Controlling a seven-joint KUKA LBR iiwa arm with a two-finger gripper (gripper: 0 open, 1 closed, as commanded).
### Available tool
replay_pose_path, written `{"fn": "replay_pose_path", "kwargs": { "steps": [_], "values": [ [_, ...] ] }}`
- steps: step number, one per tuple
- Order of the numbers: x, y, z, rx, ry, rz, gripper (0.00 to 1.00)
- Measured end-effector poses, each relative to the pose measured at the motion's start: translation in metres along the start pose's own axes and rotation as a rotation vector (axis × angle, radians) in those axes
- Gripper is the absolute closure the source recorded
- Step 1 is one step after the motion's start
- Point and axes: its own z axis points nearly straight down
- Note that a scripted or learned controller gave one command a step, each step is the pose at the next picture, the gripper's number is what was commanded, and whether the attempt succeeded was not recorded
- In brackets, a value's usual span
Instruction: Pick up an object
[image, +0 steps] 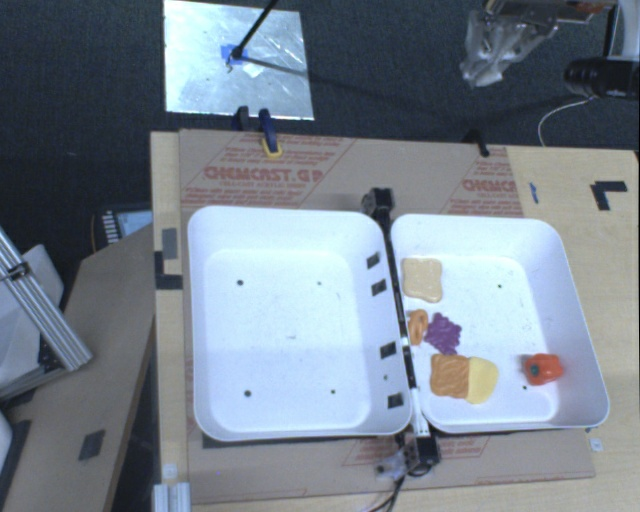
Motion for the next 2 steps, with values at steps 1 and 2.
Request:
{"fn": "replay_pose_path", "kwargs": {
  "steps": [1, 2],
  "values": [
    [0.053, -0.076, 0.011, 0.007, 0.003, -0.003, 1.0],
    [0.088, -0.14, 0.01, 0.005, 0.003, -0.002, 1.0]
  ]
}}
